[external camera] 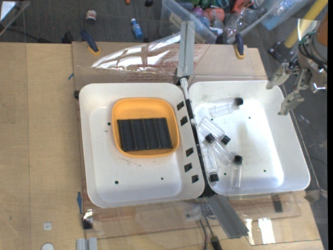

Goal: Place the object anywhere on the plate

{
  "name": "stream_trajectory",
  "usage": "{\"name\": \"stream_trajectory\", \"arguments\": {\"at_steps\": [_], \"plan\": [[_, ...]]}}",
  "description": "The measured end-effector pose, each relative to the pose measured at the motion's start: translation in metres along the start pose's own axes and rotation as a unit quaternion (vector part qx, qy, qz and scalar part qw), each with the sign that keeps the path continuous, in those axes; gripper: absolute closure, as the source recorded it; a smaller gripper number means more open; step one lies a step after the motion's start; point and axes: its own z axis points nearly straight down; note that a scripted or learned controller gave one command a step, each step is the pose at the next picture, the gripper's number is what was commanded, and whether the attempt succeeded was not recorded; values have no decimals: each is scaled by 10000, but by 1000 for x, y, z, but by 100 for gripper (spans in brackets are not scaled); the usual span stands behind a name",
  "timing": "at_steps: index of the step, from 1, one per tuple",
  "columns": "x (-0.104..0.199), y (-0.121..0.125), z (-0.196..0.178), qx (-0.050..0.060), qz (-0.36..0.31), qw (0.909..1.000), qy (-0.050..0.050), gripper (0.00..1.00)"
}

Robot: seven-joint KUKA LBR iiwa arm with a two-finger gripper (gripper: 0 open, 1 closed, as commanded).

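Bench (36, 139): carrying two white bins side by side.
Right bin (291, 155): holding a scatter of clear vials (221, 139) with black caps, lying loose near its left wall.
Left bin (99, 186): holding the orange plate (145, 105), a black ribbed block (144, 134) sitting on it.
My gripper (285, 90): hovering over the right bin's far right rim, fingers spreading apart, gripping nothing.

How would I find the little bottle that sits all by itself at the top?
Look in the right white bin, where clear vials with black caps lie. Most crowd along its left side, by the divider. This vial lies higher up, apart from the cluster, its black cap pointing right.
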Motion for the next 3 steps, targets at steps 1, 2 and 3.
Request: {"name": "stream_trajectory", "arguments": {"at_steps": [1,2,3], "plan": [[-5,-2,-21,14,-1587,9873,-34,0],[-5,0,-24,15,-2276,9737,-31,0],[-5,-2,-38,14,-3751,9270,-31,0]]}}
